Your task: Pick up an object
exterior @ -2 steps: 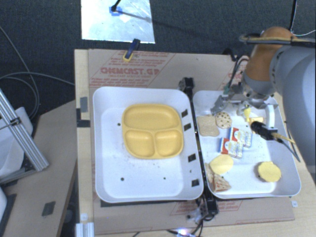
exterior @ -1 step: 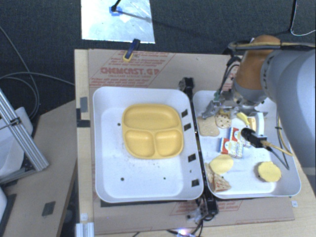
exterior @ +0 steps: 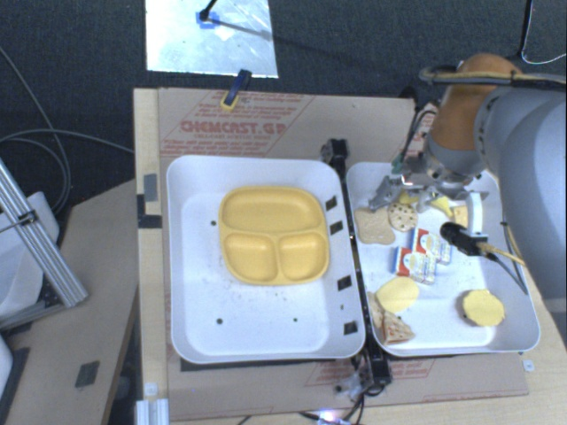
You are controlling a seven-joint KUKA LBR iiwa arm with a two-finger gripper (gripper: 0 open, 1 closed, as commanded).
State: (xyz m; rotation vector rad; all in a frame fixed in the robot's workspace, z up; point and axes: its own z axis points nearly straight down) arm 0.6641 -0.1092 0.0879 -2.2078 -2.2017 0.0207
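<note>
Toy food (exterior: 416, 259) lies in the white bin on the right (exterior: 523, 330), and that is where the tool (exterior: 397, 189) is too. The tool hangs low over the far end of this bin, on the grey arm (exterior: 523, 140) with its orange band (exterior: 461, 113). I cannot tell if the tool is open or closed, and nothing can be seen in its grip.

Just below the tool sits a round cookie with dark dots (exterior: 404, 215). A tan slice of bread (exterior: 375, 227) lies beside the cookie, near the bin's left wall. A small yellow bit (exterior: 440, 204) lies on the other side. Nearer the middle is a red, white and blue packet (exterior: 415, 262). Past that are a yellow round piece (exterior: 399, 293), a pizza slice (exterior: 395, 328) in the near corner, and a tan round piece (exterior: 483, 308) well apart on the right.

The white bin on the left (exterior: 190, 326) holds a yellow plate with three parts (exterior: 273, 235). Both bins rest on a cardboard sheet with red letters (exterior: 257, 118) on the surface.
</note>
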